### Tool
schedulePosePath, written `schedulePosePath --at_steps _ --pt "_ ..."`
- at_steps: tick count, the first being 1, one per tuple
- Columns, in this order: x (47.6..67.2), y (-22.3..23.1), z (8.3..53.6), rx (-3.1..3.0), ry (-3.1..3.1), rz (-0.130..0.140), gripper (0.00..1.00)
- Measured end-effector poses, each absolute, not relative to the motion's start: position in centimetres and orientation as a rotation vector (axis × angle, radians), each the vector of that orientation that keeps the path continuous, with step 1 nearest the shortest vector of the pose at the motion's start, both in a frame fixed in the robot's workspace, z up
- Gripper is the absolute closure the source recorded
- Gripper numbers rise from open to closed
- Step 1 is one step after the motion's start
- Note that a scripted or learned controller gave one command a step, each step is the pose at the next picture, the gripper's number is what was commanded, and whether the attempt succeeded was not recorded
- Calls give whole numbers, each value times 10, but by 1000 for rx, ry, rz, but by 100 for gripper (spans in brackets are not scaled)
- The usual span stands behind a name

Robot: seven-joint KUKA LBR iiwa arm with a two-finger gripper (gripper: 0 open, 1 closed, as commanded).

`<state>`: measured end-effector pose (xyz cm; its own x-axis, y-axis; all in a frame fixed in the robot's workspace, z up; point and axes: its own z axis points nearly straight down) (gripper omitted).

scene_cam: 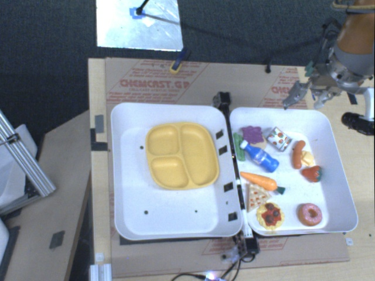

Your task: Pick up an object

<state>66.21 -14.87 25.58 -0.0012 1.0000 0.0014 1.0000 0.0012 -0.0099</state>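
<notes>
Looking at the gripper (306,96), you are seeing it hanging over the far rim of the right bin (337,134), above the bench cardboard, with its two fingers spread apart and nothing between them. The grey arm with its orange band (355,33) is reaching in from your right, above that bin's far corner.

Moving outward, you are finding the objects lying loose in the right bin, all apart from the gripper. Nearest it are sitting a small white box with red spots (279,138) and a purple piece (254,134). Just beyond those, a blue bottle (260,157) is lying tilted beside a green piece (238,143), and a sausage (298,153) is lying near a yellow wedge (307,158) and a strawberry (312,172). A carrot (259,181), a waffle slice (255,197), a small pizza (270,215) and a doughnut (309,213) are lying toward the near edge.

In the left bin (126,157), a yellow divided plate (181,155) is sitting near the middle.
</notes>
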Motion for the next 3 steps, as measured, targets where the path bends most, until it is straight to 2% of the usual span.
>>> schedulePosePath --at_steps 1,2,3 --pt "664 -148 264 -2219 -2227 -2 0" --pt "664 -154 221 -2220 -2223 1 0" --pt "667 -152 158 -2216 -2224 3 0"
